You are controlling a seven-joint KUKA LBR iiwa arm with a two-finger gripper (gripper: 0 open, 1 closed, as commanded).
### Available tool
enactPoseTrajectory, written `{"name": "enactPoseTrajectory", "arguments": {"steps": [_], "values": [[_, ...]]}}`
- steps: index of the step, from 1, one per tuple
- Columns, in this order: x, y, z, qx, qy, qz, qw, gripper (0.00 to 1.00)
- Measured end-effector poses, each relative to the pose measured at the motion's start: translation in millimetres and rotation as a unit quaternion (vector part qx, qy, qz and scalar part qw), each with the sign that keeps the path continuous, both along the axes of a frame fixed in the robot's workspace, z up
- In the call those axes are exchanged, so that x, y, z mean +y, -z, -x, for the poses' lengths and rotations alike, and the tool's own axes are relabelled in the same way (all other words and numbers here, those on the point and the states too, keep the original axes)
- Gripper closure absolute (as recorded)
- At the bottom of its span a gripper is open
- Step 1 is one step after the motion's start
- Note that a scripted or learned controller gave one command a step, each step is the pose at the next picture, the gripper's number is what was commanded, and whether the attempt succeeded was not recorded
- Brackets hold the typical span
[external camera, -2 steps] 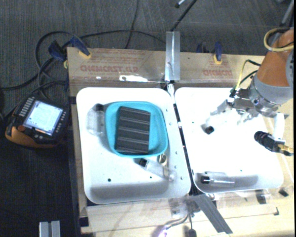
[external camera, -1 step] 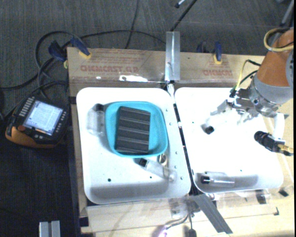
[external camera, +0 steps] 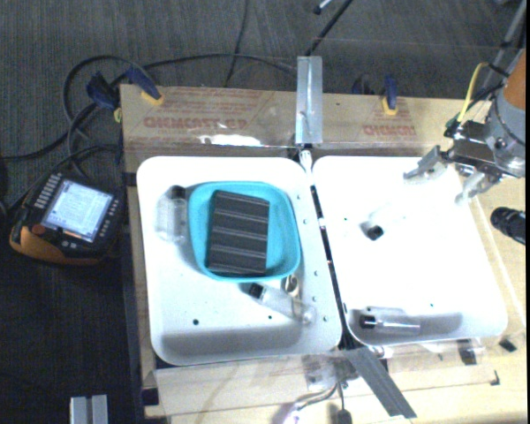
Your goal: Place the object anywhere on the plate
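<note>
My jaws (external camera: 449, 173) hang over the far right corner of the right bin (external camera: 477, 263), and they are spread open with nothing between them. The two fingers point left and down toward the white floor of the bin.

The teal plate (external camera: 287, 237) lies in the left bin (external camera: 159, 272), toward its far side, and a dark ribbed block (external camera: 238, 230) lies on the middle of the plate. A clear small bottle (external camera: 170, 212) stands just beside the left edge of the plate. Near the plate's near right corner lies a clear tube with a black cap (external camera: 274, 296), touching the plate rim or almost.

In the right bin a small dark object (external camera: 373, 230) lies alone near the middle, with much free white floor around it. A marker-like pen (external camera: 390, 322) lies along the near wall of this bin.

On the wooden bench (external camera: 203, 117) behind the bins there is red printed writing, but it is too blurred for me to read. At far left, on the floor, a handheld pendant (external camera: 69, 215) with a lit screen lies, its text too small to read
</note>
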State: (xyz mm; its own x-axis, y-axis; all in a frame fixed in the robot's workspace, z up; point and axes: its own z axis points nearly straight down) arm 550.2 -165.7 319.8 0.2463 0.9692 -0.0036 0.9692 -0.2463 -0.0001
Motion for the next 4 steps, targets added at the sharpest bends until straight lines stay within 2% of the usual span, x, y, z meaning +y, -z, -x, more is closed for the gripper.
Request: {"name": "enactPoseTrajectory", "arguments": {"steps": [1,2,3,4], "values": [[-32,-115,-18,0.0,-0.048,0.0002,0.9989,0.0],[-52,-114,-21,0.0,0.007,-0.0002,1.0,0.0],[-52,-114,-21,0.0,0.007,0.0002,1.0,0.0],[-33,-40,-81,0.001,0.037,0.0001,0.9993,0.0]]}}
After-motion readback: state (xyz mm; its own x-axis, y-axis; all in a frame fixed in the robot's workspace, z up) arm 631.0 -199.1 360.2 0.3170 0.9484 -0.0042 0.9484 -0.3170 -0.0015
